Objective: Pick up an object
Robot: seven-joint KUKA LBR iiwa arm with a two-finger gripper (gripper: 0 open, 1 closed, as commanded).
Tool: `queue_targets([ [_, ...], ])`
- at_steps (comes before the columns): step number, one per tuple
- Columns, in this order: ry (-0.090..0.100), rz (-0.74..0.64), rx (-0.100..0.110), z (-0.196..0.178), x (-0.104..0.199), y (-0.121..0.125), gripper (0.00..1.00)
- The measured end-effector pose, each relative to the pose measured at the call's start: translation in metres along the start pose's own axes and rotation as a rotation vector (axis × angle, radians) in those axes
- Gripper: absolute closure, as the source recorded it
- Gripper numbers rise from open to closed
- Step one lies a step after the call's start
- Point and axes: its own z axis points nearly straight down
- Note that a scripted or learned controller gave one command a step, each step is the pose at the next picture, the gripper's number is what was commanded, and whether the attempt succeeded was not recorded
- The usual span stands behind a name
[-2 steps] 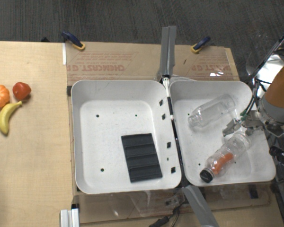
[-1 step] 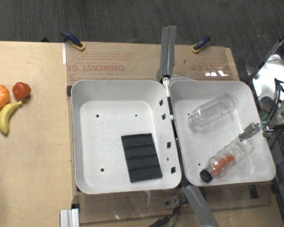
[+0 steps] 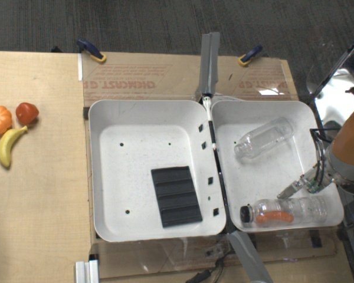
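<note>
Mostly clear plastic bottle (image 3: 264, 139), ribbed black block (image 3: 176, 196), smooth white bin (image 3: 97, 175)

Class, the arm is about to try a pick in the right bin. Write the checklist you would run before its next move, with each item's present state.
1. Gripper inside the right bin: ok.
2. Target close by: ok, the capped bottle lies just below the gripper.
3. Jaws open enough: cannot tell.
4. Something already held: cannot tell.
5. Second bottle out of the way: ok, it lies apart near the bin's far side.
6. Black tray out of the path: ok, it sits in the left bin.
</note>
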Motion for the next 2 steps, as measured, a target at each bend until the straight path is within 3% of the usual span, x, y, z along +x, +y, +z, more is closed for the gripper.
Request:
queue_targets([
  [1,-0.003,0.096,0.0,-0.048,-0.043,0.063,0.0],
  [2,0.002,0.068,0.014,-0.014,-0.085,0.144,0.0],
])
